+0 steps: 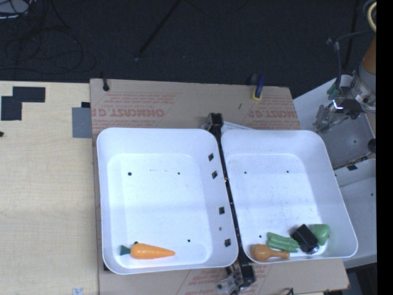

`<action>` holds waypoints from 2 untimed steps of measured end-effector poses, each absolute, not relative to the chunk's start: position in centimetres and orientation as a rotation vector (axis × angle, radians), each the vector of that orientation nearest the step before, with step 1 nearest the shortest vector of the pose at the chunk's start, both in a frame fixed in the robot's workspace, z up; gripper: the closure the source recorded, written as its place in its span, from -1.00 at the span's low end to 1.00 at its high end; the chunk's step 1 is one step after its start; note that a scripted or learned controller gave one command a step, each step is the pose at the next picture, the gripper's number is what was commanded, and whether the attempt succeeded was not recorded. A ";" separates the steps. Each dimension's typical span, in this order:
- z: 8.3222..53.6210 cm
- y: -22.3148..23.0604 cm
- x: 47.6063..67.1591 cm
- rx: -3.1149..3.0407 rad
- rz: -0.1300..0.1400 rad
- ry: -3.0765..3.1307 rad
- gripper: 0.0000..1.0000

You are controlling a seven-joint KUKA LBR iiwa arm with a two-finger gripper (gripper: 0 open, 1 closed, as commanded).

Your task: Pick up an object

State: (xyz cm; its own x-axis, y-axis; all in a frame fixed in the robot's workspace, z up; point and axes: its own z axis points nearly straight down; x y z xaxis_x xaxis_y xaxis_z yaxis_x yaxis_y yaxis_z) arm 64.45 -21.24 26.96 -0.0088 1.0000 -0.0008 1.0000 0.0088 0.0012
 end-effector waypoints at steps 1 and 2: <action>26.5 -21.2 64.4 2.212 -0.002 2.233 1.00; 26.6 -21.2 64.5 2.210 -0.002 2.233 1.00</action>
